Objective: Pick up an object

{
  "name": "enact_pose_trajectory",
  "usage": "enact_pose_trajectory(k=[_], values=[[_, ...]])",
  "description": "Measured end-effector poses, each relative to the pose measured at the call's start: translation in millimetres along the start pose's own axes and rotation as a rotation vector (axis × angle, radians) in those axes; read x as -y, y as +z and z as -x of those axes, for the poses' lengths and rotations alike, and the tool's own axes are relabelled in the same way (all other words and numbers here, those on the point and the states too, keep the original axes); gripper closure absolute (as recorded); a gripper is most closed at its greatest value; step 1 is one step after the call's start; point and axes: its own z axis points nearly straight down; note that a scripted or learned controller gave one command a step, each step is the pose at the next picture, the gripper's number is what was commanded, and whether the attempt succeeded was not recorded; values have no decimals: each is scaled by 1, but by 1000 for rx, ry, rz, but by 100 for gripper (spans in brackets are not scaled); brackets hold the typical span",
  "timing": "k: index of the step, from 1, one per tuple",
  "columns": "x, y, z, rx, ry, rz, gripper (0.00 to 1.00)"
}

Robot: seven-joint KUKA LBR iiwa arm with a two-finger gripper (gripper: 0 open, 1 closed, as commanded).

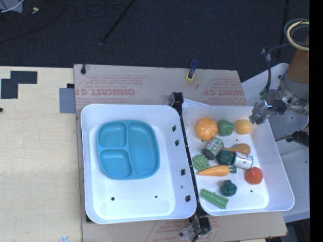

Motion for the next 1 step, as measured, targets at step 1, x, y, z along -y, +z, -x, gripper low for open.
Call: enact_pose_trajectory(k=[1], values=[[0, -20, 1, -2, -1, -4, 100]])
